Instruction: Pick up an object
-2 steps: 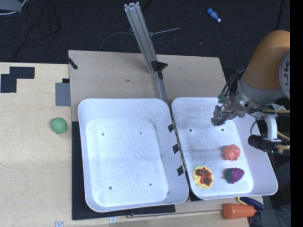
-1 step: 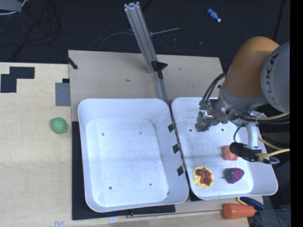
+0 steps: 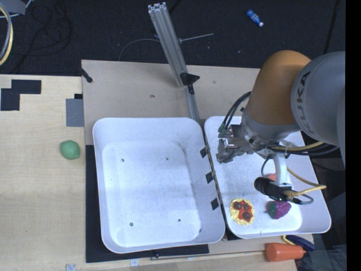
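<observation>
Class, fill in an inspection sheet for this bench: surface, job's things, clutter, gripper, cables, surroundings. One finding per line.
Surface: bench bears two white bins, the left bin and the right bin.
Job's things: yellow toy with red spots and purple toy lie in the right bin's near end.
Clutter: green ball on the bench left of the bins; orange object below the right bin.
Gripper: gripper over the right bin.
Cables: black cables at the wrist.
Surroundings: metal rail; blue object on dark floor.

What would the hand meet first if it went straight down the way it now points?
Probably the bare white floor of the right bin. The hand points down near that bin's left wall, well apart from the yellow toy and purple toy; depth is unclear.
</observation>
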Available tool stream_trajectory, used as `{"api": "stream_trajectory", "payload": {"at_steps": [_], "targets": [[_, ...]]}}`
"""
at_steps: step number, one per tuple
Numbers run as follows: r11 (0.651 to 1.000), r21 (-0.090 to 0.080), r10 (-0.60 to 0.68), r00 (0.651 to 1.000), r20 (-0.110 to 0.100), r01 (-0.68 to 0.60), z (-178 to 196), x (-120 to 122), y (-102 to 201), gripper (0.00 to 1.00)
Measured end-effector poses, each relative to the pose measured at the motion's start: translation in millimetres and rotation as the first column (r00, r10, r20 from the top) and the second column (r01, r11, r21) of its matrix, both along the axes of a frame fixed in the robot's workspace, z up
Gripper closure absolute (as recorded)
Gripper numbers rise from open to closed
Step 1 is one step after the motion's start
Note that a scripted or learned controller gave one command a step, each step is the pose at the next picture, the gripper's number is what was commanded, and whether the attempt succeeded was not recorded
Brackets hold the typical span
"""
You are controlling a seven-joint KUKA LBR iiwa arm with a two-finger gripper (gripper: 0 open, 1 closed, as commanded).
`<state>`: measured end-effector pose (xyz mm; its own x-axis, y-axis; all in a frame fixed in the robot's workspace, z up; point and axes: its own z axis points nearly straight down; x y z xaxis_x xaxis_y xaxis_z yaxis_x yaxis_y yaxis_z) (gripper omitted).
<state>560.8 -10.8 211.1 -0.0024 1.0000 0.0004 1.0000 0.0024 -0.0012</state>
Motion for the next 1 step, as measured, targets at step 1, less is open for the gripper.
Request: {"api": "stream_trajectory", "payload": {"at_steps": [1], "targets": [[1.0, 0.0, 0.0, 1.0, 0.002, 0.0, 8.0, -6.3, 41.5, 1.0]]}}
